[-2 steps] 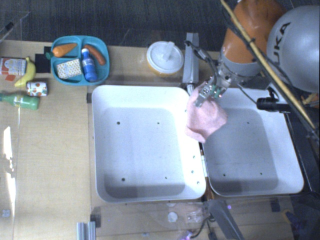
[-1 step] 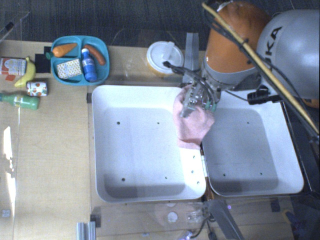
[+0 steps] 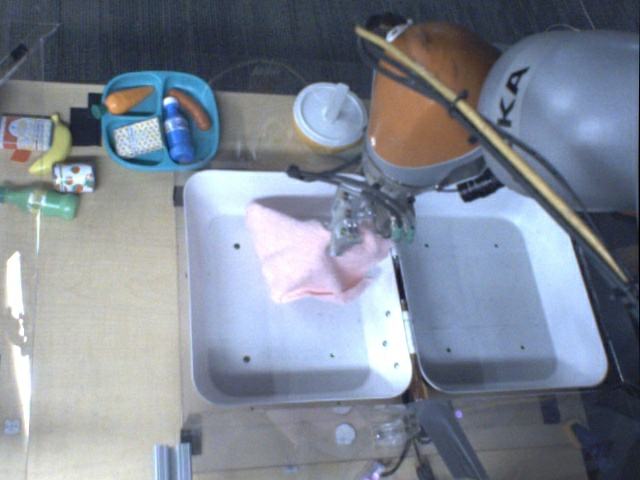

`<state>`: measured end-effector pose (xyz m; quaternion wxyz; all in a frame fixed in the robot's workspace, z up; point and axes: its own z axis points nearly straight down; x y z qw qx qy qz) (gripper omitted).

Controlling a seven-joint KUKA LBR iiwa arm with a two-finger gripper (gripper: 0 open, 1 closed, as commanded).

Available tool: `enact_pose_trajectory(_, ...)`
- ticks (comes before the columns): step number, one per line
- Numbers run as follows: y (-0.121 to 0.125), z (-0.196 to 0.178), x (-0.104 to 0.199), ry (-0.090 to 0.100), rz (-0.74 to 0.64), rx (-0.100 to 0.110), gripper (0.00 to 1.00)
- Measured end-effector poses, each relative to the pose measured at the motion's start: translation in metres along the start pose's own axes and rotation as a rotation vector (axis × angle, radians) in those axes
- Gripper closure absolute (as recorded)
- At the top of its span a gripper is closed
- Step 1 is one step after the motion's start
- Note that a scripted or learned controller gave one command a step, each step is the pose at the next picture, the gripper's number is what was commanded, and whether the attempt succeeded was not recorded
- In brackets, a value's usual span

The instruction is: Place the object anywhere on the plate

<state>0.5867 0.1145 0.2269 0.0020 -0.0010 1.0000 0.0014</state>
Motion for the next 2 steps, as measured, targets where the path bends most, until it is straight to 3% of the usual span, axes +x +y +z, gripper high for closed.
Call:
enact_pose_trajectory(1, 0.0523, 0.0002, 0.0052, -0.002, -0.002, -0.001, 1.0)
enact_pose_trajectory(2, 0.052, 0.0, 0.0051, -0.003, -0.002, -0.001, 0.0)
